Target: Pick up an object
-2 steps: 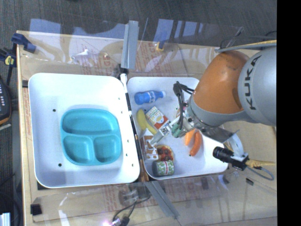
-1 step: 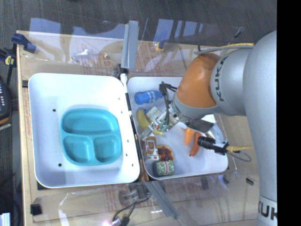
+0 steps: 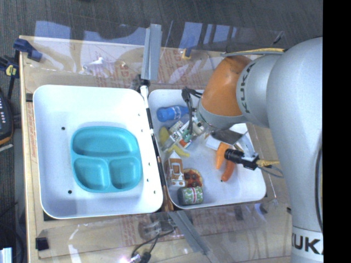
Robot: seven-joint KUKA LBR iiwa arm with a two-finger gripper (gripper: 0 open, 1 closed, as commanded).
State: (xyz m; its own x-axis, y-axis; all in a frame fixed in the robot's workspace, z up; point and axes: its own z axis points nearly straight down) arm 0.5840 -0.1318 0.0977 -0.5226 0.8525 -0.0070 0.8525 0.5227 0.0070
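Note:
The right white bin (image 3: 249,188) holds a jumble of small objects. A blue cup (image 3: 169,113) lies at its far left, with yellow pieces (image 3: 164,134) just below it. A small brown-and-white carton (image 3: 175,170), a red item (image 3: 192,176) and a green can (image 3: 191,195) sit toward the bin's near edge. An orange carrot (image 3: 224,162) lies in the middle. My gripper (image 3: 182,134) is down low in the bin's left part, right among the yellow pieces and beside the blue cup. The grey arm with its orange band covers the bin's far right.
The left white bin (image 3: 49,106) holds a teal divided tray (image 3: 105,158). A ridge between the two bins runs close to the gripper's left. A black connector with a cable (image 3: 240,158) sticks out from the wrist over the carrot.

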